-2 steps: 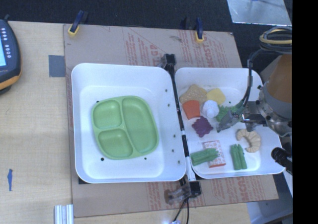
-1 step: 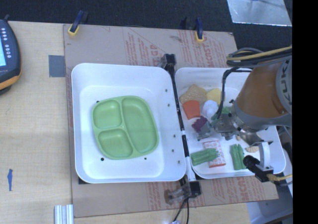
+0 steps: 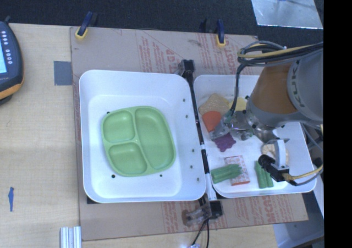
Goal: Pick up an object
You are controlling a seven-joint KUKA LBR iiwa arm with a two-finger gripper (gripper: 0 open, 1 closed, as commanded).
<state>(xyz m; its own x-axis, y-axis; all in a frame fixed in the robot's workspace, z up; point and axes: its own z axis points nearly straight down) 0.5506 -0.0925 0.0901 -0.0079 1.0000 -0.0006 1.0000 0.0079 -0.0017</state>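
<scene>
My gripper (image 3: 227, 127) is down inside the right bin (image 3: 306, 186), at its left middle. It hangs between an orange-red piece (image 3: 211, 119) and a purple piece (image 3: 224, 143), close above both. The arm's grey wrist with the orange band (image 3: 275, 90) covers the bin's upper right part. A beige sponge-like piece (image 3: 215, 102) lies at the bin's back left, with a bit of yellow (image 3: 240, 104) beside it. Toward the front lie a green block (image 3: 226, 173), a pink packet (image 3: 236, 165) and a second green piece (image 3: 264, 177).
The left bin (image 3: 93, 181) holds a light green divided plate (image 3: 138, 141). Black clips (image 3: 187, 67) join the two bins at the back and front. A cable (image 3: 286, 175) loops over the right bin's front right. A pendant (image 3: 7, 60) lies at the far left.
</scene>
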